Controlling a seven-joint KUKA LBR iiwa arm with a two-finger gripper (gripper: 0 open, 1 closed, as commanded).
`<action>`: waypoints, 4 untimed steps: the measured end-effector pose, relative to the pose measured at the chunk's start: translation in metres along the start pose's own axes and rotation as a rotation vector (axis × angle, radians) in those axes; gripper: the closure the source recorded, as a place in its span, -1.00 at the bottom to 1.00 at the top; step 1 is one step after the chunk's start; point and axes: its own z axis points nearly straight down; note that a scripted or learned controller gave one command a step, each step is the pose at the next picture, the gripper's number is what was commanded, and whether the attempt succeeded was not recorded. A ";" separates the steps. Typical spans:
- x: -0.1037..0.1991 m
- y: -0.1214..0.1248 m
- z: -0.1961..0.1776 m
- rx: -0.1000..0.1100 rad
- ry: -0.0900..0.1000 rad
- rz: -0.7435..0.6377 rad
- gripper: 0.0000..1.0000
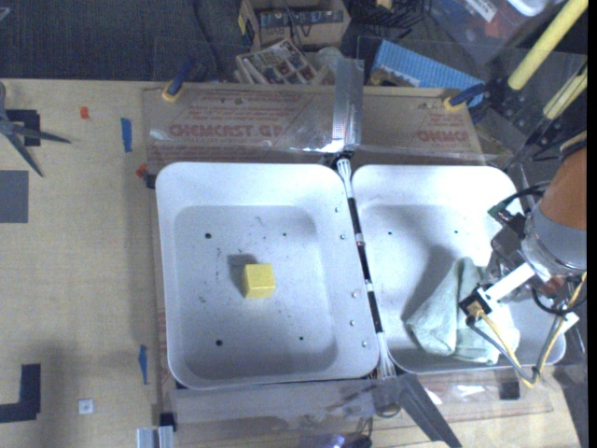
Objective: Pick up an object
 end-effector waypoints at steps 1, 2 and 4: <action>0.051 0.037 -0.014 0.001 -0.001 0.266 1.00; 0.004 0.059 0.033 0.004 -0.001 0.457 1.00; -0.019 0.038 -0.086 0.000 0.001 0.454 1.00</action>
